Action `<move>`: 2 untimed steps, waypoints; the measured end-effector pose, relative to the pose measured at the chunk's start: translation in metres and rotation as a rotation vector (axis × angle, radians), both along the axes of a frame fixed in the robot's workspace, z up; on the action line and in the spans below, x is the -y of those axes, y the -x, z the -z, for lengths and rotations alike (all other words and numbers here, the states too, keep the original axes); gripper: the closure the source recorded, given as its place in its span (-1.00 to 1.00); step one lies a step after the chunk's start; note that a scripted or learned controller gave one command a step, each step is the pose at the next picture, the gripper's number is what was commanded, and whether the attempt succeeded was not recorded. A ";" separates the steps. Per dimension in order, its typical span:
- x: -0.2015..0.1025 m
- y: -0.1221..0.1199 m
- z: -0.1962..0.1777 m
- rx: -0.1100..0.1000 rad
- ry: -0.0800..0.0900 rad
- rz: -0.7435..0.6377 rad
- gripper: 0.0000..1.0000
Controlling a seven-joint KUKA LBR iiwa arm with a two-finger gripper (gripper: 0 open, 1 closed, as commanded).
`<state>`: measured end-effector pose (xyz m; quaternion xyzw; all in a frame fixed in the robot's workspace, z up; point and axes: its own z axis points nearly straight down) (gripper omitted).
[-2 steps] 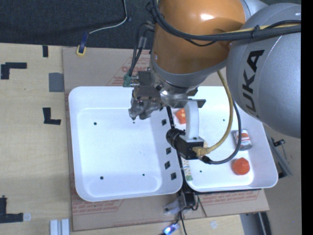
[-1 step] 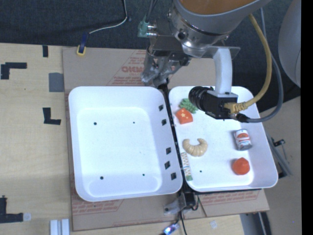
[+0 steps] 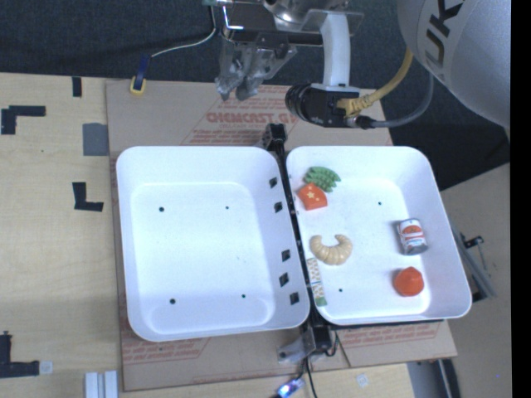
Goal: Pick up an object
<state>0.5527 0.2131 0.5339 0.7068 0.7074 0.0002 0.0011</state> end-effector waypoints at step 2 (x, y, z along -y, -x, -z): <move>-0.022 0.035 -0.004 0.002 -0.003 -0.004 1.00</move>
